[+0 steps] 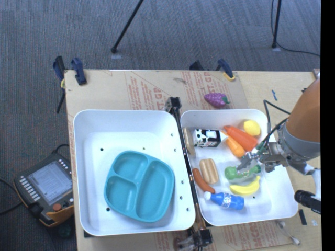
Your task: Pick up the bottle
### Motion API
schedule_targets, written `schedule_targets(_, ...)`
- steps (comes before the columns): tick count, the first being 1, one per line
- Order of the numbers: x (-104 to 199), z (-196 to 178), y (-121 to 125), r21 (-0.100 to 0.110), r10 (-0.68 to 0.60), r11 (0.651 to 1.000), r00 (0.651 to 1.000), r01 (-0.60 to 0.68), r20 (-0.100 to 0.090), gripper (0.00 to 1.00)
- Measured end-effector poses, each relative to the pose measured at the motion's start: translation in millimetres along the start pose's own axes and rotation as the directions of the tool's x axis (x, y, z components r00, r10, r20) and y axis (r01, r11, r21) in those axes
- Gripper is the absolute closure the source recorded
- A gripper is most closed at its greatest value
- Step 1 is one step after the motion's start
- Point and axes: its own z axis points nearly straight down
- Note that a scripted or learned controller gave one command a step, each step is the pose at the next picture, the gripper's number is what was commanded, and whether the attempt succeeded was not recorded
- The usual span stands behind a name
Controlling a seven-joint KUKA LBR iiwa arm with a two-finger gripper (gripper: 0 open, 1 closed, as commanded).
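Two shallow white bins side by side on a cardboard-covered worktop (146,90). Nearest in the right bin (285,205): one blue-and-white bottle (226,201), lying on its side, red cap to the left. Just beyond it, one curved yellow banana (246,187), one red sausage (202,181), one tan hot-dog bun (209,170) and one glossy green vegetable (235,172). The jaws (250,161) hang over that green piece, apart from the bottle; their opening cannot be told. Farther back: two orange carrots (239,138), one black-and-white carton (208,137), one yellow lemon (252,127). Left bin (84,140): one smooth teal three-compartment plate (140,185). Farthest, on the worktop: a purple, probably grape-shaped, toy (216,99).
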Motion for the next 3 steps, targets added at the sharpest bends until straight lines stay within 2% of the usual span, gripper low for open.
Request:
schedule_targets(1,0.3,-9.6,0.5,0.001,0.001,1.000,1.000,-0.001,-0.002,1.00)
schedule_targets(2,36.4,-107.0,-19.0,-0.003,-0.172,0.985,0.985,0.172,0.002,1.00)
schedule_targets(3,5.8,-151.2,-19.5,-0.004,0.114,0.993,0.993,-0.114,0.002,1.00)
